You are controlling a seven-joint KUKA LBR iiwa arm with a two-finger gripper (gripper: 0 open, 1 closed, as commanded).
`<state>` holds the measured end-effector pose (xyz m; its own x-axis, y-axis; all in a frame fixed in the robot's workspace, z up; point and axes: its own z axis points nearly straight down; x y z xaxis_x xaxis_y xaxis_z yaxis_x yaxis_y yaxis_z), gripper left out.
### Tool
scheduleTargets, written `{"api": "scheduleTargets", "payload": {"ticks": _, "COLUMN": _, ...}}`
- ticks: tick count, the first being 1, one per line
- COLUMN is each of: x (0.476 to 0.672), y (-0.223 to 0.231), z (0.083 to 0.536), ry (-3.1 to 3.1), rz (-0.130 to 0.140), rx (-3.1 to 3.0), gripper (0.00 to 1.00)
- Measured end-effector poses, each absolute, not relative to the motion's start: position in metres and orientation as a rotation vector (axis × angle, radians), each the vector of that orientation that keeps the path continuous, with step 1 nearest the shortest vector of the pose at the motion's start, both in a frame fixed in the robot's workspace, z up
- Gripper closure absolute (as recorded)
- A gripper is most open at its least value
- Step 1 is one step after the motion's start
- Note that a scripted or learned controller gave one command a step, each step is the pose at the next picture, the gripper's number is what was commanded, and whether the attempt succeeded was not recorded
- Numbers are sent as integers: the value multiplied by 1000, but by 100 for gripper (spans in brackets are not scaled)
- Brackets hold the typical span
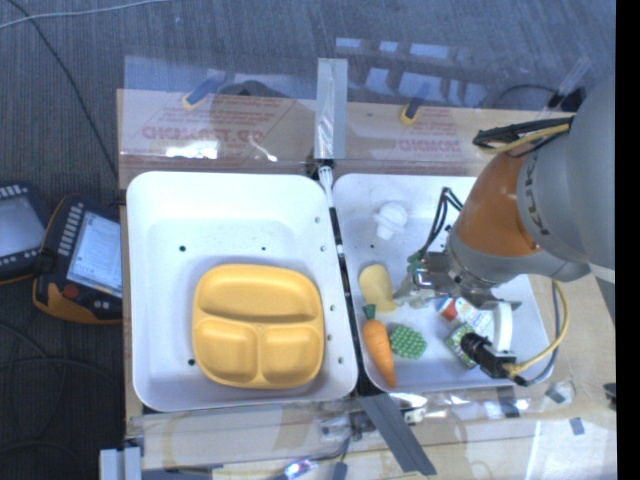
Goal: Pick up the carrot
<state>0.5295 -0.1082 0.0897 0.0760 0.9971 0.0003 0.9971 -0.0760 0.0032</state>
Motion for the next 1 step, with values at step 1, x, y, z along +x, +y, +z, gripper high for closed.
{"api": "scheduleTargets", "payload": {"ticks": 1, "x": 483, "y": -15, "z": 180, "ry": 1654, "rz": -18, "rx": 2678, "gripper": 100}}
